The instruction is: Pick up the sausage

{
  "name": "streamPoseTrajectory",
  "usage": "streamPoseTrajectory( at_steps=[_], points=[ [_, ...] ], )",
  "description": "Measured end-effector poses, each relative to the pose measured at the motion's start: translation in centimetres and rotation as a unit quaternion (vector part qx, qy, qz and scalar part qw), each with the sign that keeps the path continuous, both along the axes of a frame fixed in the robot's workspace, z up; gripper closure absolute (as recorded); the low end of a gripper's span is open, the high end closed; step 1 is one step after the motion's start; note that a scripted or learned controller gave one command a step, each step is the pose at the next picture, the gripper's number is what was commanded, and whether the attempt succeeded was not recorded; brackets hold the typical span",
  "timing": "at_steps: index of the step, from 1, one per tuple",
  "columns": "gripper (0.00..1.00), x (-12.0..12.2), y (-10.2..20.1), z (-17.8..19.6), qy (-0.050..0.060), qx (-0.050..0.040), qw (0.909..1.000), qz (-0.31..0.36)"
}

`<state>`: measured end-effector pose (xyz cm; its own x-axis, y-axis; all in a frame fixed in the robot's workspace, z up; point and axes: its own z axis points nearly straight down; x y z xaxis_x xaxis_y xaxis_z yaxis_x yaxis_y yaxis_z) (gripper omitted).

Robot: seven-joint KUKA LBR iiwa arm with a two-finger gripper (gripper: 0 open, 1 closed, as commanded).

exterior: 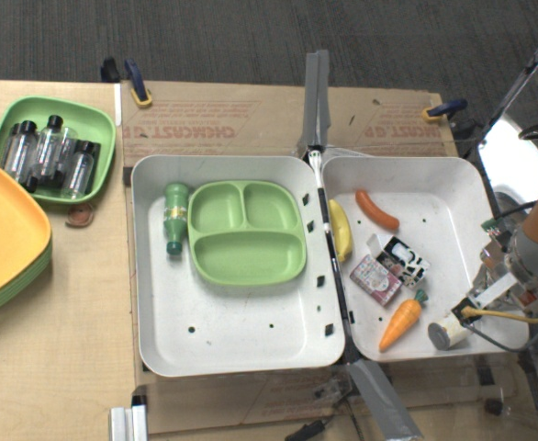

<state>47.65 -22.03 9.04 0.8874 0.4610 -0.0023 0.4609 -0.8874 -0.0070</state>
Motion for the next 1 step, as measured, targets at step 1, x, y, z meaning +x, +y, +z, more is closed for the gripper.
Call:
streamPoseTrajectory(
  at_steps=[1],
  points=[
    [1.00, 0.03, -0.16, 2.95, 0.000, -0.0027, 0.9926, -0.121]
  ],
)
